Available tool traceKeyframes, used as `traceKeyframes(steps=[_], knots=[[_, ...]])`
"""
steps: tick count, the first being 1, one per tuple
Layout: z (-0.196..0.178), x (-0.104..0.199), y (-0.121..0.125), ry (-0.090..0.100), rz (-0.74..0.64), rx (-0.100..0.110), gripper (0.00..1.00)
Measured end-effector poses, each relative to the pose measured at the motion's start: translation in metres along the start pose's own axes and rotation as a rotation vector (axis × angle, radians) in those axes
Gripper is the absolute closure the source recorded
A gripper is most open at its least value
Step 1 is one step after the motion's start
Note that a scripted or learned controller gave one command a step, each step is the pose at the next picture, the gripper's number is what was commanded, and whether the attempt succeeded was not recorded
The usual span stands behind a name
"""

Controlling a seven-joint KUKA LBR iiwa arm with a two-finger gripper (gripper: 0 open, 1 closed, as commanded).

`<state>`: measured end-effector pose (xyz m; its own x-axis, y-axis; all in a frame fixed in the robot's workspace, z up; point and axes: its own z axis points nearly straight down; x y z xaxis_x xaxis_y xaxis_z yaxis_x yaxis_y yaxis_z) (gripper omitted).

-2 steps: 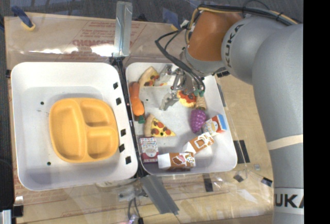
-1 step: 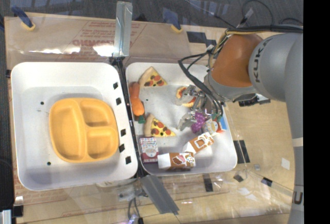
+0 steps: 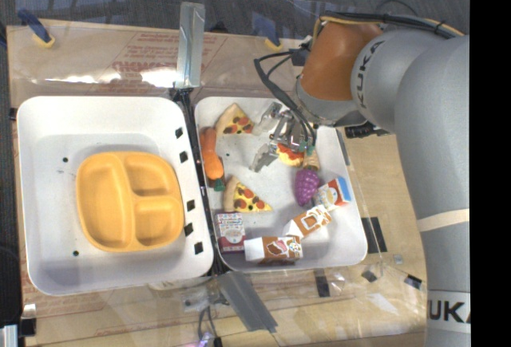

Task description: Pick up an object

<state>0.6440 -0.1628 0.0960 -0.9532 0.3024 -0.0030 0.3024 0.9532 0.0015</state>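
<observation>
A: Start at the left. What sits in the left bin (image 3: 48,122)?

B: A yellow divided tray (image 3: 128,199), lying flat near the middle, with three compartments.

A: And past the divider, in the right bin (image 3: 351,238)?

B: Along its left wall lies a toy carrot (image 3: 211,155), lengthways, orange with a green end pointing toward the near side. Above and just to its right is a pizza slice (image 3: 234,121). A second pizza slice (image 3: 244,199) lies lower, just below the carrot's tip. Beneath that one stands a small pink carton (image 3: 230,230), and touching its right is a brown and white carton (image 3: 274,249) lying on its side along the bin's near wall.

A: Further right?

B: A bunch of purple grapes (image 3: 306,184), and below it another small brown carton (image 3: 311,221), tilted. A red, white and blue carton (image 3: 334,193) rests beside the grapes against the right wall.

A: Where is the gripper (image 3: 275,139)?

B: Down in the upper middle of the right bin, between the first pizza slice and the grapes. The grey arm (image 3: 415,122) comes in from the right, its orange band (image 3: 339,58) above the bin's far edge.

A: Are its fingers spread?

B: They appear parted, with white floor between them, though the metalwork is cluttered. A small red, yellow and green toy (image 3: 293,151) lies just at their right side, possibly touching, not clamped.
</observation>
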Motion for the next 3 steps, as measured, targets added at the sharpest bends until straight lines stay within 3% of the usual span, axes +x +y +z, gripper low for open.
traceKeyframes(steps=[1, 2, 3], knots=[[-0.044, 0.028, -0.055, -0.003, 0.066, 0.003, 0.00], [0.004, -0.005, -0.048, 0.001, 0.051, 0.002, 0.00], [0.004, 0.006, 0.004, 0.005, 0.244, 0.001, 0.00]])
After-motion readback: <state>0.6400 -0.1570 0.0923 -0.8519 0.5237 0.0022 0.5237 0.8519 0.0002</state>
